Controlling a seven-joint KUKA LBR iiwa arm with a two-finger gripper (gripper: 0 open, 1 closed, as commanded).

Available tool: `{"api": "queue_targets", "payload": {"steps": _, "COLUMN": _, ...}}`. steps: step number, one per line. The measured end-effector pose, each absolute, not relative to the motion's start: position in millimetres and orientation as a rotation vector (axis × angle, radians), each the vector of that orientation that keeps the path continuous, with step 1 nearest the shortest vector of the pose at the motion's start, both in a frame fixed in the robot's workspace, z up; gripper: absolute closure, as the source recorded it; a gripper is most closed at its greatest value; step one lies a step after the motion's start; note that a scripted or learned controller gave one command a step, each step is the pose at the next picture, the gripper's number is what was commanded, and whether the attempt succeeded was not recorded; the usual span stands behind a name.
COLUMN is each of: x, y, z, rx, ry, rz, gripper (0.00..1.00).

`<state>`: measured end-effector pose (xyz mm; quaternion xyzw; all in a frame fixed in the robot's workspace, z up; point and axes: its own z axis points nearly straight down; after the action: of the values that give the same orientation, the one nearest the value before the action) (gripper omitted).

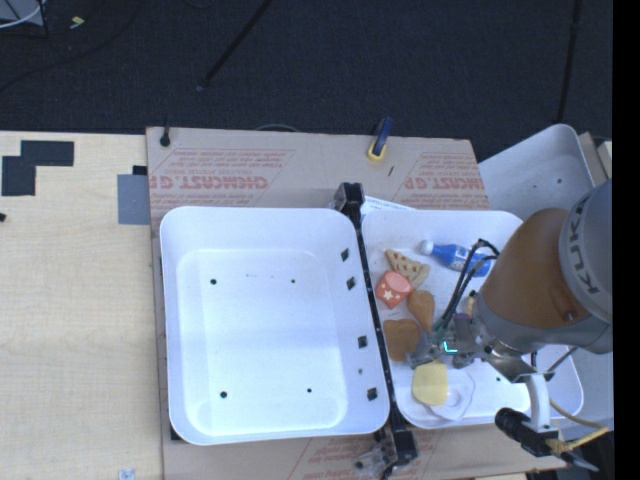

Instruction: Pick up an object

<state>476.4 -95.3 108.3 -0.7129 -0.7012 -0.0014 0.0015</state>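
Note:
The right bin holds several small objects: a tan waffle-like wedge, a red block with a white star, a brown piece, another brown piece, a pale yellow block and a blue-and-white tube. My gripper hangs low over the bin, just above the yellow block and right of the lower brown piece. The arm's wrist hides its fingers.
The left bin lies beside the right one, with a black divider between them. Both sit on a cardboard sheet. A blue and yellow clamp sits at the cardboard's far edge.

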Motion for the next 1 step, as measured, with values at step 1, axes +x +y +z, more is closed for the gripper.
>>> {"api": "queue_targets", "payload": {"steps": 1, "x": 532.6, "y": -96.9, "z": 88.3, "rx": -2.220, "ry": -2.222, "rz": -0.002, "gripper": 0.00}}
